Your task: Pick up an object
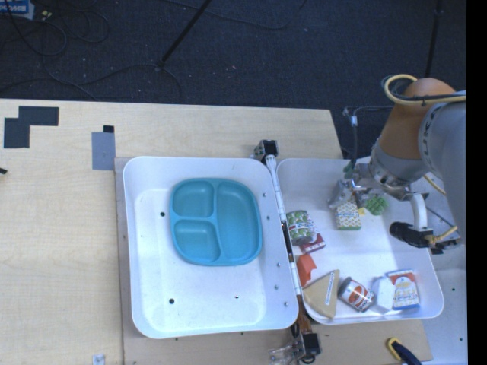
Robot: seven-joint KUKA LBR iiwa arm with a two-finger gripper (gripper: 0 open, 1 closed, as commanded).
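My gripper (348, 196) hangs over the back of the right bin (426, 310), reaching in from the right. Directly under its tip is a small box with a green and white pattern (348, 218), touching or nearly touching it. A green leafy item (375, 202) lies just right of the tip. Further forward in the same bin are a green-and-white packet (299, 224), a red piece (305, 268), a tan wedge (324, 293), a small can (354, 295) and a white carton (404, 290).
The left bin (144, 280) holds a teal divided plate (215, 221). A hinge strip (280, 219) runs between the two bins. The wooden bench (53, 242) stretches to the left. A yellow-handled tool (399, 350) lies in front of the right bin.
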